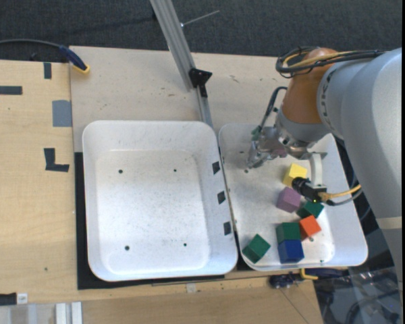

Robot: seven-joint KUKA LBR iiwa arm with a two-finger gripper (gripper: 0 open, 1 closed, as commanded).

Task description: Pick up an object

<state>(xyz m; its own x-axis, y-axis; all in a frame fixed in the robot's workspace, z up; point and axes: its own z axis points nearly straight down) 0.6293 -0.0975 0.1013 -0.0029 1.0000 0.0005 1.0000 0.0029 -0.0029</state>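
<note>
Blocks, small matte cubes, are lying in the right bin [344, 248] at the frame's lower right: yellow block [297, 173], purple block [289, 199], orange block [310, 226], blue block [291, 250] and green block [257, 247]. The fingers [258, 155] are hanging over that bin's upper part, apart from the cubes; whether they are spread cannot be told. The smooth white left bin [94, 181] is resting on the wooden worktop [27, 201].

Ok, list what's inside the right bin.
The right bin holds a yellow block, purple block, orange block, blue block and green blocks. The arm covers its far right corner.
</note>
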